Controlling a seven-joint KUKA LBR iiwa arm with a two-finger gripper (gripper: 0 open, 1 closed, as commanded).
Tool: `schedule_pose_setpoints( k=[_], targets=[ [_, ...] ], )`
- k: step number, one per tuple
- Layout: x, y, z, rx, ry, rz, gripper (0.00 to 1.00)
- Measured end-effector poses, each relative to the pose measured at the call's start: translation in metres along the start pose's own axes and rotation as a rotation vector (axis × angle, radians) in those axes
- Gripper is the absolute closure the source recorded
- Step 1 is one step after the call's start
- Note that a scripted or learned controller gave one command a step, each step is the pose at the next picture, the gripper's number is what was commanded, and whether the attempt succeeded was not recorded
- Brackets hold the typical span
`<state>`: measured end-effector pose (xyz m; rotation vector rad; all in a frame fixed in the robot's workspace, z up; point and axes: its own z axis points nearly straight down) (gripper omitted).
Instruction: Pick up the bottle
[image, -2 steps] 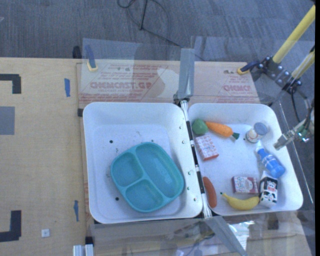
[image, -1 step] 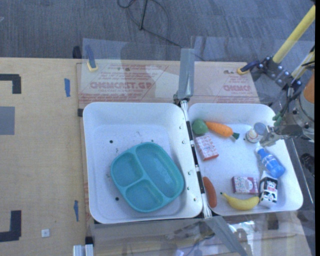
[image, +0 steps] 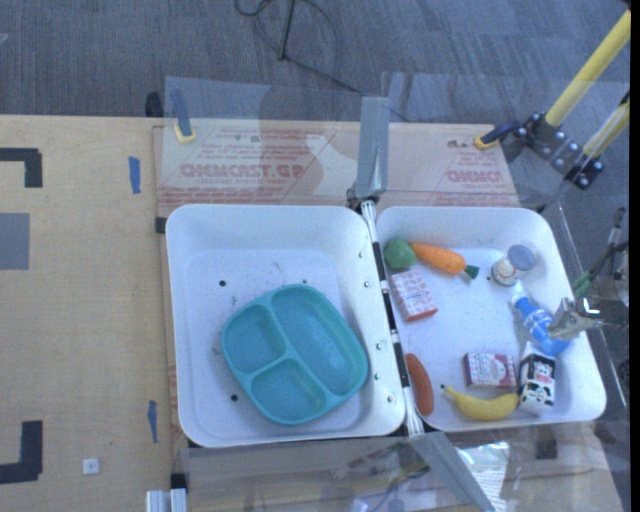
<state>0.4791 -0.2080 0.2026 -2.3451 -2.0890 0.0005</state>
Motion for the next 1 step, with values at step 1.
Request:
schedule_pose_setpoints(
  k=[1],
  targets=[
    [0.0552, 0.0070, 0.0437, 0.000, 0.001, -0.291, 1.00]
  ],
)
